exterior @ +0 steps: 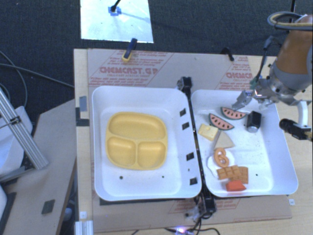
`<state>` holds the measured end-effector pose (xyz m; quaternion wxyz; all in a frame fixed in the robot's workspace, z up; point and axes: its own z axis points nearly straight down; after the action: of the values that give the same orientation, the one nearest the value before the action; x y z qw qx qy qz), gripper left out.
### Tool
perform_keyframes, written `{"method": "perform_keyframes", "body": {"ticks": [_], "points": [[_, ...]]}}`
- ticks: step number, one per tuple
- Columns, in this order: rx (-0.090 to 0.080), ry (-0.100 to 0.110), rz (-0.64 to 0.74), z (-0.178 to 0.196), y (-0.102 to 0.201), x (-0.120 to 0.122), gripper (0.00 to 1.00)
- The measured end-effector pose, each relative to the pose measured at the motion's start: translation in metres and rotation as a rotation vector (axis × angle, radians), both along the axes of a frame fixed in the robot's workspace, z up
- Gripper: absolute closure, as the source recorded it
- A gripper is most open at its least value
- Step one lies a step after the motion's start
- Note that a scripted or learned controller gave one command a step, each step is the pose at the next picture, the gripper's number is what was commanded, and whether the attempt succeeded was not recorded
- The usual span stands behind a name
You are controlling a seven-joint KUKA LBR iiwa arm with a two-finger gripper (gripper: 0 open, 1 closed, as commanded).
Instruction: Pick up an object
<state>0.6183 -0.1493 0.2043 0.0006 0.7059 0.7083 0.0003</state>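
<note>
Gripper [243, 101] hanging over right bin [286, 170] far edge, fingers spread apart, nothing between them. Nearest target: watermelon slice [233, 113] lying flat just below it. Looking like light, rigid toy food; pinching across the narrow width seems best.

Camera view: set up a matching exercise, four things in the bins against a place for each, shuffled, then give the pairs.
Things:
1. yellow divided plate
2. dark cylinder
3. red piece
4. two watermelon slices

Places:
A. near front edge of the right bin, just below the brown waffle square
B. left bin, alone
C. right bin, back part, left of the dark cylinder
D. right bin, back right, close under the gripper

Pairs: 1-B, 2-D, 3-A, 4-C
</note>
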Motion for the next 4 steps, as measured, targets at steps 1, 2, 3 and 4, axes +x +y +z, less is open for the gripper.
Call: {"method": "perform_keyframes", "body": {"ticks": [1,2,3,4], "points": [[-0.003,-0.015,0.002,-0.094,-0.021,0.003,0.0],[0.01,-0.021,0.007,-0.11,-0.04,-0.056,0.0],[0.003,0.003,-0.002,-0.097,-0.012,-0.126,0.0],[0.003,-0.004,0.008,-0.065,0.062,-0.099,0.0]]}}
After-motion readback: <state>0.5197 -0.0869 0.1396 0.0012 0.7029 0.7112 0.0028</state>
